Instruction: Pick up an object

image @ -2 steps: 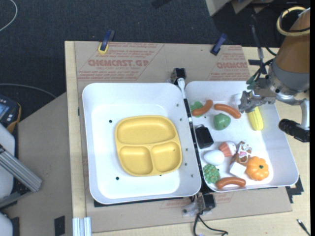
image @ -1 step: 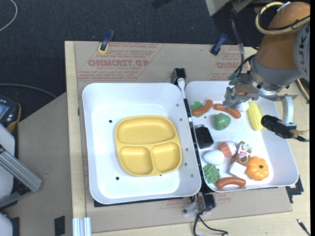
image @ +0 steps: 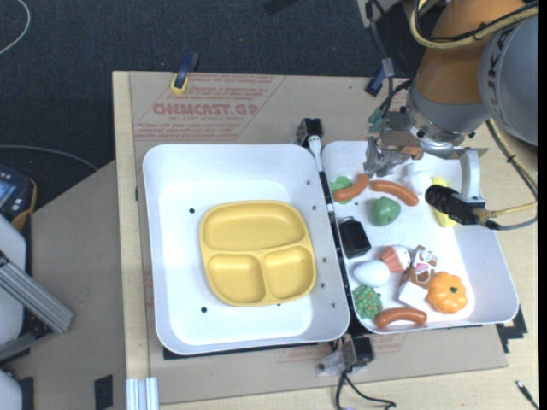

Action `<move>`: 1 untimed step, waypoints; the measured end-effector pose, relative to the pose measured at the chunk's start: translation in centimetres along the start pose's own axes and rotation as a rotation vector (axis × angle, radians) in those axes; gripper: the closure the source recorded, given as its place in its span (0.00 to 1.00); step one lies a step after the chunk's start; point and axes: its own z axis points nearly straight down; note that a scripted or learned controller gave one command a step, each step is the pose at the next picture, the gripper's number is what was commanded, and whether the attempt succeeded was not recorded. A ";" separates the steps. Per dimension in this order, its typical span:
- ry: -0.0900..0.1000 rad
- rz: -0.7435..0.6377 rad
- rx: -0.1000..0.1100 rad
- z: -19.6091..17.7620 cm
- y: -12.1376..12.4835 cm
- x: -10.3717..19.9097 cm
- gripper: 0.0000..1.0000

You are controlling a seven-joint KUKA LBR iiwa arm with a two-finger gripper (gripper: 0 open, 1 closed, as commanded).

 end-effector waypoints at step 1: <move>0.001 -0.002 -0.001 0.1 3.2 5.1 1.00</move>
